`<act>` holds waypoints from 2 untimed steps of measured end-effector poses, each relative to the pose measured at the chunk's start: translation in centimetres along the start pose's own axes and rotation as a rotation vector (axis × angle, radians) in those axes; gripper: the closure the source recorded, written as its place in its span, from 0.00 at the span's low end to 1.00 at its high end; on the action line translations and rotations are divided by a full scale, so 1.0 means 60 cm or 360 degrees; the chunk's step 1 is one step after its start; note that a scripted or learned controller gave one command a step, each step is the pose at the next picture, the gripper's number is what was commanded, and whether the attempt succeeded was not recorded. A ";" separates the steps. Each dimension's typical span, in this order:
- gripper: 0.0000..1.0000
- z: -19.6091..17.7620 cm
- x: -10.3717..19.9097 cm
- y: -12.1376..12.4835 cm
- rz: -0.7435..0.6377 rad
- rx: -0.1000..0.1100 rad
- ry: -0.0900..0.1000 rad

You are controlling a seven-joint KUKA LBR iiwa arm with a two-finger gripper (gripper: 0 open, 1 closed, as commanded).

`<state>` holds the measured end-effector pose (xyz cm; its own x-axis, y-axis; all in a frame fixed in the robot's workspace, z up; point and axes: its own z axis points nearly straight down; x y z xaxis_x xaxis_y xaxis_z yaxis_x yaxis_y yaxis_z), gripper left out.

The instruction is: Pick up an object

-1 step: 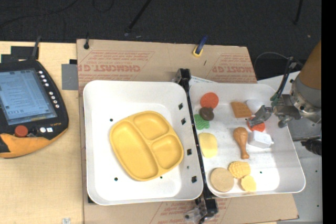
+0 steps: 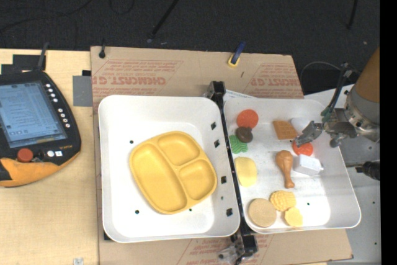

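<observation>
Nearest, along the front rim of the right white bin [image 2: 347, 220], lie a round tan cookie [image 2: 262, 212], a yellow corn piece [image 2: 283, 200] and a small yellow slice [image 2: 293, 217]. Behind them sit a brown toy drumstick [image 2: 286, 166] and a pale yellow lemon-like lump [image 2: 245, 170], with bare floor on the bin's right. The left white bin [image 2: 118, 127] holds a yellow divided plastic tray [image 2: 172, 170], with open margin all round it. The grey two-finger gripper [image 2: 306, 138] reaches in from the right, low over a small red piece [image 2: 303, 148] beside a white block [image 2: 309, 164]; whether its fingers grip anything cannot be told. Farther back lie a tan square cracker [image 2: 285, 129] and a red toy tomato [image 2: 247, 118]. The brown cardboard sheet [image 2: 155, 71] shows upside-down red print, not legible.

Two white bins [image 2: 118, 115]; one yellow tray [image 2: 172, 170]; about ten toy foods [image 2: 285, 167]
</observation>
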<state>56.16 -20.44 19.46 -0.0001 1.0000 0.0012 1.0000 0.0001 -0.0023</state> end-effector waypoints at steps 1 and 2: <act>0.00 0.104 0.014 -0.007 -0.0004 0.0009 0.0003; 0.00 0.155 0.013 -0.007 0.0004 -0.0001 0.0001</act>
<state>55.72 -19.64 10.14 0.0026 1.0000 0.0016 1.0000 -0.0026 -0.0018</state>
